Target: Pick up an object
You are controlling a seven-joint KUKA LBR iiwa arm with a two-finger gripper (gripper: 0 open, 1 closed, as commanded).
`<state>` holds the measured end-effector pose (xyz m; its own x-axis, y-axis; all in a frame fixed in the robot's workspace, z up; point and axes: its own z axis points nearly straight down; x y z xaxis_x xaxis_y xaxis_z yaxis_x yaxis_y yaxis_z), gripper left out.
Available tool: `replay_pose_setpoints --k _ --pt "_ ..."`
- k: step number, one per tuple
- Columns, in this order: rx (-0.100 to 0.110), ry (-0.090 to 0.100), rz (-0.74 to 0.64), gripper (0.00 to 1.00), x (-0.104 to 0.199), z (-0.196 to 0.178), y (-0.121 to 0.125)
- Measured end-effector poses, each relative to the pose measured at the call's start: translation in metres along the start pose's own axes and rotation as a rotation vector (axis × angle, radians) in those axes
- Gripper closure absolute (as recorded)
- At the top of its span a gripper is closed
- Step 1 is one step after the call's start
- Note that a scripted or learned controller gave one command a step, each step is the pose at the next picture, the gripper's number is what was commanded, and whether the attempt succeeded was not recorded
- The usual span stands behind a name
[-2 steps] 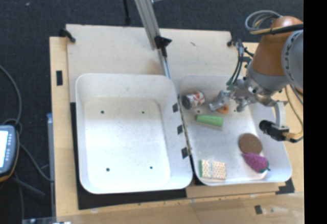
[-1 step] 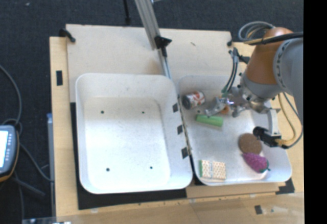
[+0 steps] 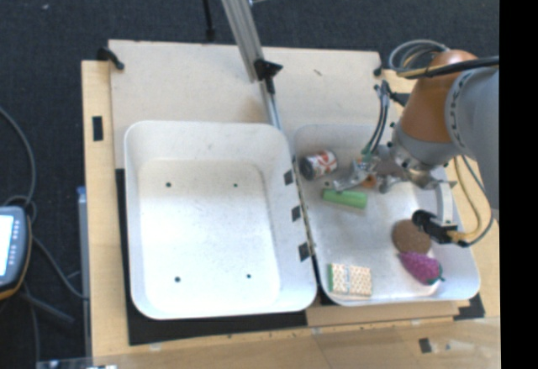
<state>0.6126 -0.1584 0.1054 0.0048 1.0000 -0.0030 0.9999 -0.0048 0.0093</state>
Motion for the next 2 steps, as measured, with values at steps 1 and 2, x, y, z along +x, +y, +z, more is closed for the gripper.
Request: replay_pose_setpoints --k 1,2 --pt "-0.006 0.000 0.004 1.00 -0.001 -0.013 0.002" --pt "0.003 0.002 -0.004 1.00 0.003 -0.065 -0.005"
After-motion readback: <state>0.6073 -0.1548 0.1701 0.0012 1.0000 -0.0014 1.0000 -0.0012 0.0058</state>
